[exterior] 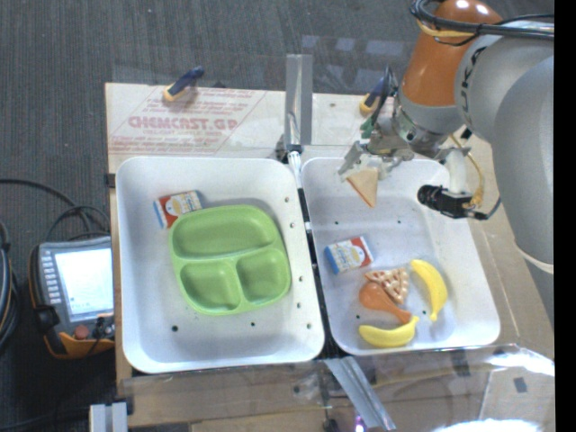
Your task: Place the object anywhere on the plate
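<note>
While over right bin (486, 327), pincer (369, 165) grips tan wedge (364, 187) w/ fingertips.

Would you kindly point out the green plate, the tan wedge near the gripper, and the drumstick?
green plate (230, 234): camera view, the divider ridge.
tan wedge (364, 187): camera view, its flat face.
drumstick (376, 297): camera view, its thick end.

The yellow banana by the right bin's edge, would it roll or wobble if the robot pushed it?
The banana is curved, so it would probably pivot or rock rather than roll straight. Its skin looks smooth and shiny like plastic, so fingers may slip. It looks like a toy, likely light, and may slide into the drumstick beside it.
</note>
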Available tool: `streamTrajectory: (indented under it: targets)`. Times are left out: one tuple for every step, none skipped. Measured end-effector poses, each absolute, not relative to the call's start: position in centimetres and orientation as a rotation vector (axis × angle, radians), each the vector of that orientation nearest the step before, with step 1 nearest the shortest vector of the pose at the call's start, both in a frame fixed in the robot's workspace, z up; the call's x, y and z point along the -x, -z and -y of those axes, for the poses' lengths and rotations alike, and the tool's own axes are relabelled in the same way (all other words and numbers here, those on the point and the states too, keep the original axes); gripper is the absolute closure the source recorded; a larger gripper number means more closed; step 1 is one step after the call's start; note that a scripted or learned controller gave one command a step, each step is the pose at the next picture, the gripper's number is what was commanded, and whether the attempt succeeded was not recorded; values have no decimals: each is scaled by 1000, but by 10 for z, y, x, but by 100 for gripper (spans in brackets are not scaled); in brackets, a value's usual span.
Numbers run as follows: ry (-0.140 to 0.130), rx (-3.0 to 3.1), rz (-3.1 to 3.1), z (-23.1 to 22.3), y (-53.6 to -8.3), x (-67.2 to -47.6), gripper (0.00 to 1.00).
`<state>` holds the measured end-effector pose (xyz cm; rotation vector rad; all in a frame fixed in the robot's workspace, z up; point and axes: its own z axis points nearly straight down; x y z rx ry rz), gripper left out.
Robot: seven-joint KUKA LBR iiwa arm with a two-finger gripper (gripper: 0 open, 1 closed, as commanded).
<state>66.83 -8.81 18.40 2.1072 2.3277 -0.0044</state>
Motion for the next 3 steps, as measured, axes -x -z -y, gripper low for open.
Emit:
streamTrajectory:
  targets:
    - [2, -2181, -2264, 28, -183, -586, 100]
    - [3, -2146, -2300, -46, -183, -559, 100]
    - [2, -2146, -2300, -46, -183, -559, 0]
